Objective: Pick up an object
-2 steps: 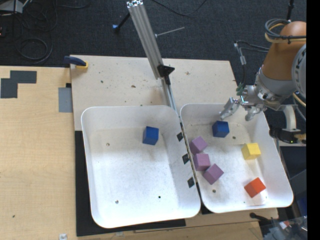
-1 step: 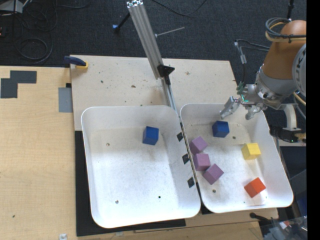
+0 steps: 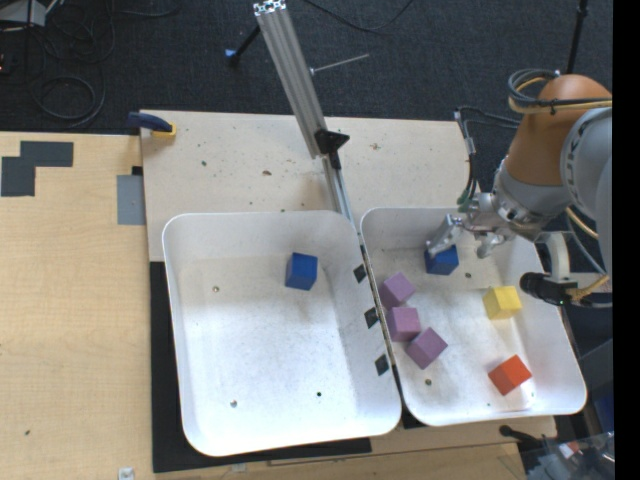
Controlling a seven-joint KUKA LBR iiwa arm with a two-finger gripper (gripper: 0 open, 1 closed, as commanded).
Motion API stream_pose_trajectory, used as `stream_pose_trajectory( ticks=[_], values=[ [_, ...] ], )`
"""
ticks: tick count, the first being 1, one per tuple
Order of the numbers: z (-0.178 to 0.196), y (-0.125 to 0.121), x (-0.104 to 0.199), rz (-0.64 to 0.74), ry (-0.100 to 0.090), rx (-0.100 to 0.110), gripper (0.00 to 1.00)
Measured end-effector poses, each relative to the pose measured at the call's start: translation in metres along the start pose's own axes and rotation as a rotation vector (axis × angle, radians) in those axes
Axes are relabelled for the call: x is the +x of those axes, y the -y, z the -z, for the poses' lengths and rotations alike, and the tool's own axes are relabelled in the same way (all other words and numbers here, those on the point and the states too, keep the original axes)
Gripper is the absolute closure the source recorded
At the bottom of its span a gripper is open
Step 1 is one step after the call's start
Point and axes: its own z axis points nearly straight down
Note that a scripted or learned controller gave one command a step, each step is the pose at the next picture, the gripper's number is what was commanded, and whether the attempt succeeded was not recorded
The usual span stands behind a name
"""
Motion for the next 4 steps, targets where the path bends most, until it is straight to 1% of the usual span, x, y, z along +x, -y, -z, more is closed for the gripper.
stream_pose_trajectory(
  ticks=[1,2,3,4],
  values=[
    [-0.050,0.000,0.001,0.000,0.001,-0.005,0.00],
    [-0.038,0.000,0.001,0.001,0.002,-0.006,1.00],
    [0.020,-0.007,0.006,0.001,0.001,-0.012,1.00],
    [0.064,-0.009,0.000,0.001,0.002,-0.012,1.00]
  ],
)
